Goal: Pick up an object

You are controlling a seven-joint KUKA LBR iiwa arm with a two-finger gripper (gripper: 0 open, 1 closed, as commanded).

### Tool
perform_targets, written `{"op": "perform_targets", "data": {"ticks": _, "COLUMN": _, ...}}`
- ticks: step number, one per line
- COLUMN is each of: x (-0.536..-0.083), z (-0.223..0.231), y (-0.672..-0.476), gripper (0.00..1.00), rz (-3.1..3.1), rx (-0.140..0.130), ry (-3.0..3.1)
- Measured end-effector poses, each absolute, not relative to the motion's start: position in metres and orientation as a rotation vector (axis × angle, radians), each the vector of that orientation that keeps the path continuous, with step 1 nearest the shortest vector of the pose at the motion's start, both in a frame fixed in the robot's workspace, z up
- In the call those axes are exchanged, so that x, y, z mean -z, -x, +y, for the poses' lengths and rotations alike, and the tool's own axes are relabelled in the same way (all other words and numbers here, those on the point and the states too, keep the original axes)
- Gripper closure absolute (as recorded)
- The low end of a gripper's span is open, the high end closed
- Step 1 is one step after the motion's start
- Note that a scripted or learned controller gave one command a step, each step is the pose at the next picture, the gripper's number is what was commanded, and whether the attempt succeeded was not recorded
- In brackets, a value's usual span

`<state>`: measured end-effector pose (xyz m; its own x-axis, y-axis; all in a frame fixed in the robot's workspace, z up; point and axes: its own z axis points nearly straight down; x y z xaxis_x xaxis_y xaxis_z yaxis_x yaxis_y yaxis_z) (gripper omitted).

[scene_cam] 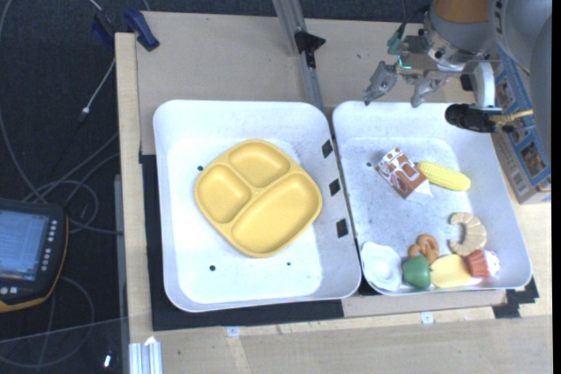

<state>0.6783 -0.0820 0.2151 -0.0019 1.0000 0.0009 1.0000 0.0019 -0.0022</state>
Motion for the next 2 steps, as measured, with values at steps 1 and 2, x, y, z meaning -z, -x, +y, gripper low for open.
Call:
{"op": "perform_targets", "data": {"ticks": 1, "x": -0.215, "z": -0.082, "y": -0.678, "gripper": 0.00, "rz": -2.222, "rx": -0.002, "ry": 2.218}}
{"op": "perform_targets", "data": {"ticks": 2, "x": -0.169, "z": -0.089, "y": -0.675, "gripper": 0.00, "rz": -2.217, "rx": -0.007, "ry": 2.218}}
